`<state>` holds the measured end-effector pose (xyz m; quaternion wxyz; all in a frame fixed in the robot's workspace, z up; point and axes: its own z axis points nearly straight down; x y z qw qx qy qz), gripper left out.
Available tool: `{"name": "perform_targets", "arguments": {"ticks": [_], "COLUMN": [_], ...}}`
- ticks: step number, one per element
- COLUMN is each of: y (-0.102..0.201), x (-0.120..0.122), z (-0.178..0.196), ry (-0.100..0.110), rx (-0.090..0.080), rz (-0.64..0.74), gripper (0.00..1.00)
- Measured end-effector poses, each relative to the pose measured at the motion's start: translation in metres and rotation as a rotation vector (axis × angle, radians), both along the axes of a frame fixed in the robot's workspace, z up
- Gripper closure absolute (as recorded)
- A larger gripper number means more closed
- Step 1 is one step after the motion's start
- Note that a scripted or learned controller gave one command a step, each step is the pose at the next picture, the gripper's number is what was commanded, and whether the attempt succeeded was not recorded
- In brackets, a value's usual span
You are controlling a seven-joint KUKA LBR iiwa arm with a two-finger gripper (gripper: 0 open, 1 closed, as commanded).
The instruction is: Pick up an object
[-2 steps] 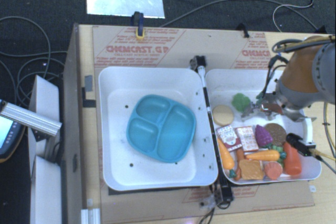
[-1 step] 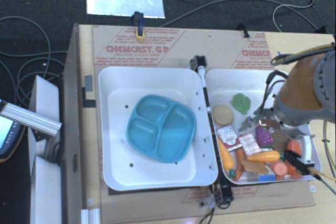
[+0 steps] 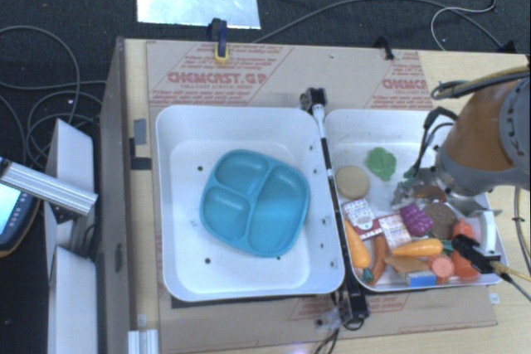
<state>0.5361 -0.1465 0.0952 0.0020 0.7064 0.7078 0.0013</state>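
Here the gripper [image 3: 412, 193] sat low in the right bin [image 3: 365, 122], its grasp impossible to tell. Purple grapes [image 3: 416, 220], carrots [image 3: 417, 248] and a small carton [image 3: 362, 215] crowded it; the blue plate [image 3: 254, 202] lay apart.

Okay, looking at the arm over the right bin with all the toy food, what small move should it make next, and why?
Probably a short straight descent. The gripper sits low in the right white bin, just above the purple grape-like toy, which lies among crowded pieces such as the orange carrot-shaped toy. Nothing is visibly between its fingers, so lowering onto the purple piece seems the most direct try.
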Motion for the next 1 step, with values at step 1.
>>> {"name": "perform_targets", "arguments": {"ticks": [1], "y": [0.0556], "x": [0.0126], "z": [0.0848], "ry": [0.0], "rx": [0.001], "rz": [0.002], "gripper": [1.0]}}
